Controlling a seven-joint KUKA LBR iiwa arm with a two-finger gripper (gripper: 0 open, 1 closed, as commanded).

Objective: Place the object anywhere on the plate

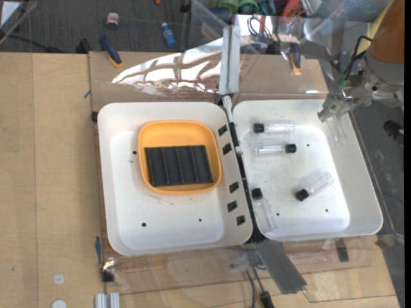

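Nothing is sitting on the orange plate (180, 133) yet — the clear vials (275, 128) are lying in the right bin (359, 178). Gripper (335, 108) is hovering over its corner — grip state indeterminate.

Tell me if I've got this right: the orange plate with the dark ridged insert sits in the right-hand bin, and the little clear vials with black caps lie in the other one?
Not quite. In the camera view the orange plate with its dark ridged insert sits in the left bin, not the right. The clear vials with black caps lie in the right bin.
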